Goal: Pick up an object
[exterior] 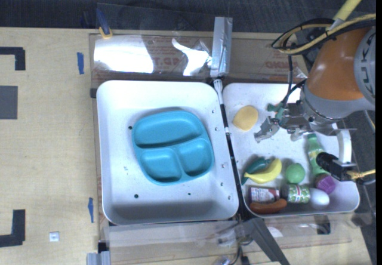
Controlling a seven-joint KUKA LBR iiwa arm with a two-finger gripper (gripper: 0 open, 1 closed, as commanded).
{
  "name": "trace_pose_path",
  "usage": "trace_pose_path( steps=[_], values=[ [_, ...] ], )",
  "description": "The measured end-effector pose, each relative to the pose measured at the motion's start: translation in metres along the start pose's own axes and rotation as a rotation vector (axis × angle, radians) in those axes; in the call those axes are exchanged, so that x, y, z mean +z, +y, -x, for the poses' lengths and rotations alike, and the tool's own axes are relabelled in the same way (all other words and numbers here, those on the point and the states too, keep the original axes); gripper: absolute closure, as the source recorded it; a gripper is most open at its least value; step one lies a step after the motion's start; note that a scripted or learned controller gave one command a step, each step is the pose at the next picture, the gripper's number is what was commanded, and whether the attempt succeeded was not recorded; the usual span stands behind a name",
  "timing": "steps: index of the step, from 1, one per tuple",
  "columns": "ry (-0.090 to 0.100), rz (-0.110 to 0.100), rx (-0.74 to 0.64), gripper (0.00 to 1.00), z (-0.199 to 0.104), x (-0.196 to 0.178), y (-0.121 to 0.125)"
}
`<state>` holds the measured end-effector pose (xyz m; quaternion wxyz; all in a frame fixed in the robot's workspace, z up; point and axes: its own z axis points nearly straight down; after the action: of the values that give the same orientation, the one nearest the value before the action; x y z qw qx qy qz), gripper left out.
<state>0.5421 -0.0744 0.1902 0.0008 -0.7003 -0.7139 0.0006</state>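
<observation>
Here the jaws (270, 128) hang apart, holding nothing.

A: From where is the bench viewed?

B: It is viewed from one fixed camera above, angled downward at a slant. Both the left bin (113, 138) and the right bin (349, 195) are framed; the arm (340, 73) is seen entering from the right.
</observation>
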Motion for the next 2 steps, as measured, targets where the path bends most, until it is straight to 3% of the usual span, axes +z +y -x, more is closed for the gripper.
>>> trace_pose_path(
  steps=[1,2],
  values=[
    [0.0,0.003,0.106,0.0,0.0295,0.0957,-0.0374],
    [-0.001,0.007,0.107,1.0,0.0305,0.086,-0.036]
  ],
)
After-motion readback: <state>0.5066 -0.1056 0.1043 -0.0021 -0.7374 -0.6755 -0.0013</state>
